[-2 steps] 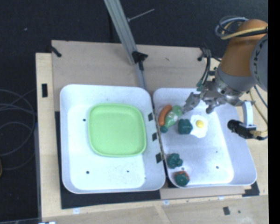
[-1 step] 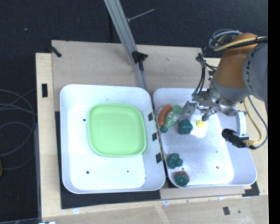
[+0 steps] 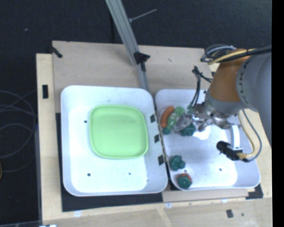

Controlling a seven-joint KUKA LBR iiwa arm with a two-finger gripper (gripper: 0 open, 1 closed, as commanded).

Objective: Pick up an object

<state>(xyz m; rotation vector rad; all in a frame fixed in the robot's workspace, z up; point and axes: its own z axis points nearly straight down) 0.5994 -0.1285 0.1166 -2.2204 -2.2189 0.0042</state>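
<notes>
Hand [image 3: 185, 122] low among small, perhaps rubbery toys [image 3: 176, 162]

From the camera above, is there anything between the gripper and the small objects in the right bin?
Nothing visible stands between them. The gripper is already down in the right bin, right at the cluster near its left wall: an orange piece and green pieces. Two more objects, a teal one and a red-green one, lie apart lower down.
</notes>
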